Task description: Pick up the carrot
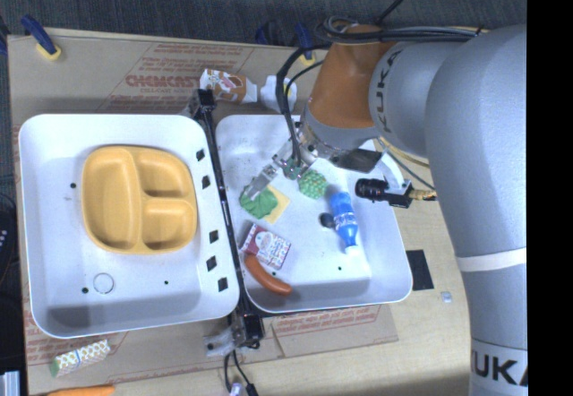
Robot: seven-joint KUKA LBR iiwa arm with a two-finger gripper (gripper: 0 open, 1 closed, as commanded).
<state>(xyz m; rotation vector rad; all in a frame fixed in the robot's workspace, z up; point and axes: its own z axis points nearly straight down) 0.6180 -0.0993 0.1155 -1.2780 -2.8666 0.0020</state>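
The left bin (36, 206) holds a yellow divided tray (139, 197), kept clear of the picking side. In the right bin (385, 273), the carrot (267, 277) lies near the front left corner beside a small packet (266, 246). Farther back, the gripper (269, 184) hangs with spread fingers over a green item (260, 202), gripping nothing. A blue bottle (344, 220) lies to the right.

The arm (448, 116) covers the right bin's (385, 282) far right corner and runs off the right edge. Something orange (81, 391) is chopped by the bottom edge, can't tell what.
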